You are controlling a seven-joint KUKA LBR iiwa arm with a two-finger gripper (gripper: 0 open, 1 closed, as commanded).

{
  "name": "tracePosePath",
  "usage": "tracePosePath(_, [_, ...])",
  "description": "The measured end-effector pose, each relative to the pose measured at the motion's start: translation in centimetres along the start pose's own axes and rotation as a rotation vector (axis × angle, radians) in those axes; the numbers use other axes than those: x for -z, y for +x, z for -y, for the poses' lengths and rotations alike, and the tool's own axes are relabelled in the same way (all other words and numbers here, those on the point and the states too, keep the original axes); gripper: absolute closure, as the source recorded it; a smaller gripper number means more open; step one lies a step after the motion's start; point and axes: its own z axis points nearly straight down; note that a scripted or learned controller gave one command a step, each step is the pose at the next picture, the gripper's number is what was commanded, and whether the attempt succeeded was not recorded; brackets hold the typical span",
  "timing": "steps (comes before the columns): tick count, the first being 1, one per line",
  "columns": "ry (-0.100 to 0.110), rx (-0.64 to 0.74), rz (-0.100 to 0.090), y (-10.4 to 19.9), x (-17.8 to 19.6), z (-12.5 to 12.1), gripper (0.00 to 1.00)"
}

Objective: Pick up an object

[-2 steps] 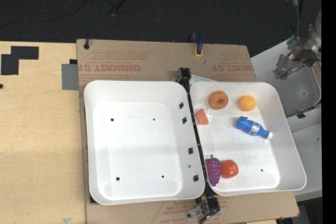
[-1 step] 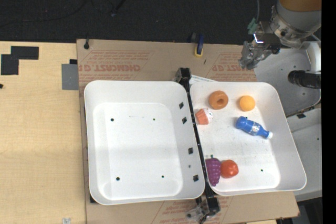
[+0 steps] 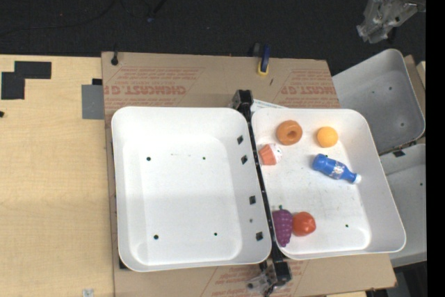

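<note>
I see the gripper (image 3: 389, 7) parked at top right, over the dark floor, well apart from both bins. Can't tell its state from here, too blurred.

All objs sit in the right bin (image 3: 379, 219). The doughnut (image 3: 288, 132) and orange ball (image 3: 327, 136) lie side by side near the far wall. The blue bottle (image 3: 334, 168) lies flat just below them, long axis running upper left to lower right, pale cap end pointing lower right twd the bin's right wall. Label unreadable.

A small pink-orange piece (image 3: 268, 155) rests against the divider side. Purple grapes (image 3: 281, 226) and a red tomato (image 3: 304, 223) touch each other near the front.

The left bin (image 3: 132, 149) is beside it. The cardboard sheet (image 3: 174, 80) underneath carries printed lettering upside down; can't make it out.
</note>
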Motion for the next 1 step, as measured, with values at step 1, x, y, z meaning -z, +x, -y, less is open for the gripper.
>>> tracePosePath(1, [0.017, -0.004, 0.001, -4.01, -0.69, -3.23, 1.00])
